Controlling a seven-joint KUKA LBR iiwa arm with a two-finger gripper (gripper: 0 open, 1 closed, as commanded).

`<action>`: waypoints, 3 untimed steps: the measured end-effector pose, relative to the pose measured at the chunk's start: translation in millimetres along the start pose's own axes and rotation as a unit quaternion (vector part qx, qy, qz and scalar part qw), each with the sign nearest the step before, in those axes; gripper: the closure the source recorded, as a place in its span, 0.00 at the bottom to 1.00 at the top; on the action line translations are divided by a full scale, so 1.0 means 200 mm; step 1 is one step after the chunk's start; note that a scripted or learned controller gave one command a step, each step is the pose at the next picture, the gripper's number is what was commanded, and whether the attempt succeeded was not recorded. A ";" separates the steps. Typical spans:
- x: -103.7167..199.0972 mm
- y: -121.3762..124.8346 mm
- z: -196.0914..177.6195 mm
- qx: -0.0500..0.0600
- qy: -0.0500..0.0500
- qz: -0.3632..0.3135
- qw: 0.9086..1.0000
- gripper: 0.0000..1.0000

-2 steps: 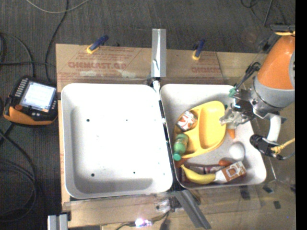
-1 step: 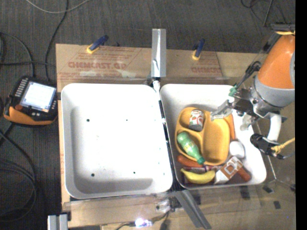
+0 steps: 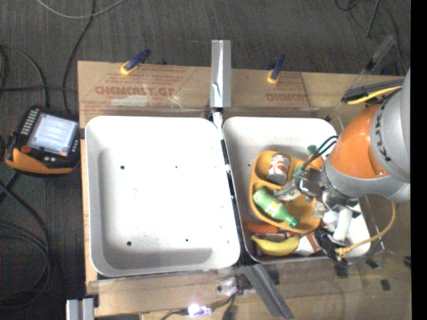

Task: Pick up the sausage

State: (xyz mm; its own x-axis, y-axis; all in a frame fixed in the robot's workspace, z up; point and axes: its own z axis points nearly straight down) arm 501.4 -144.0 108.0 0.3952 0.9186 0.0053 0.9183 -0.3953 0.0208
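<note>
Your sausage (image 3: 261, 229) lies in the right bin (image 3: 243, 139), low down near that bin's front edge and toward its left wall. Only a short reddish-brown strip of it shows. The banana (image 3: 275, 245) lies just in front of it, touching or nearly so, and the green bottle (image 3: 273, 207) rests above it on the orange bowl (image 3: 303, 212), whose rim seems to overlap the sausage's far side. A red-and-white can (image 3: 278, 167) sits further back in the bowl.

Expect the sausage to be light, smooth-skinned and somewhat slippery, probably a toy, stiff or slightly yielding. Being round, it may roll out of a shallow pinch. Take it across its width, near the middle of the exposed strip, and you'll want the closing line square to its long axis, which runs roughly parallel to the bin's front edge. There is little room: the banana and the bowl crowd both sides, so a clean descent will be hard.

The tool (image 3: 308, 187) hangs over the bowl's right side, well above and to the right of the sausage. You cannot tell from this slant how it is set, and nothing is seen held in it. The left bin (image 3: 93, 179) plays no part here.
</note>
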 end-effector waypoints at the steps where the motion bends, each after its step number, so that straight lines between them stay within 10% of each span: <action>1: 0.33 0.16 0.08 -0.001 -0.002 0.007 1.000 0.00; 2: 0.34 0.17 0.01 -0.002 -0.001 0.005 1.000 1.00; 3: 0.79 0.26 -0.37 0.011 -0.005 0.022 1.000 1.00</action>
State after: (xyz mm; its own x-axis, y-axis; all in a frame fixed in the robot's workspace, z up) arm 610.1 -18.2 183.2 0.4346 0.9006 -0.0052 0.9006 -0.4346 -0.0012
